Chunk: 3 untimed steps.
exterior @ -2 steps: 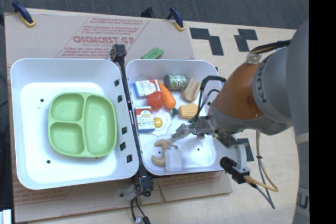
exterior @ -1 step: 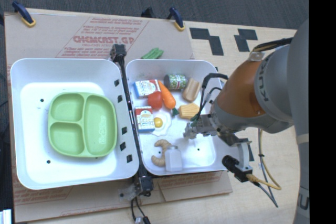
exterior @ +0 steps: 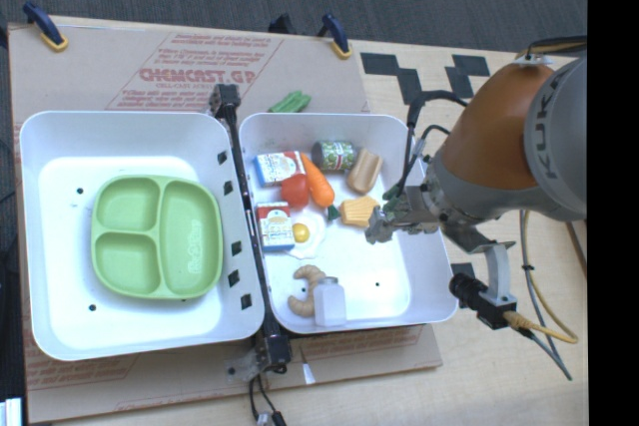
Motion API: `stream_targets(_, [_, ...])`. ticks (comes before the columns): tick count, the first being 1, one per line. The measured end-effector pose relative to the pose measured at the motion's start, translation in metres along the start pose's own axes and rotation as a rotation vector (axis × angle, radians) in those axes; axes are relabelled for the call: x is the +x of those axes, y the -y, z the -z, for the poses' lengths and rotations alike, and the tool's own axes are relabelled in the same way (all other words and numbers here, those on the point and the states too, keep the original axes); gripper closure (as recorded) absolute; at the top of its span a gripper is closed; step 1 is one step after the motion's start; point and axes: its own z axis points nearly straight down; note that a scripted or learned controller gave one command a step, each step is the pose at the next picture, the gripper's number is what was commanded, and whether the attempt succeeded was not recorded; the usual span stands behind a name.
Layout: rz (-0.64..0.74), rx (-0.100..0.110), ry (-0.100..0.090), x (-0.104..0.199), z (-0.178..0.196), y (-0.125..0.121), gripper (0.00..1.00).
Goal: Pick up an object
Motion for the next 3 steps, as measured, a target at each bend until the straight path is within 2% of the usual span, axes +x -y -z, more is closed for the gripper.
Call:
stream_targets(1, [0.001,-0.001,0.001,-0.04,0.057,-0.064,1.0])
stream_targets(2, [0.001,0.005,0.001,-0.072,-0.022,-0.123,1.0])
stream_targets(3, [0.0,0.004,-0.001,-0.005,-0.13,-0.114,1.0])
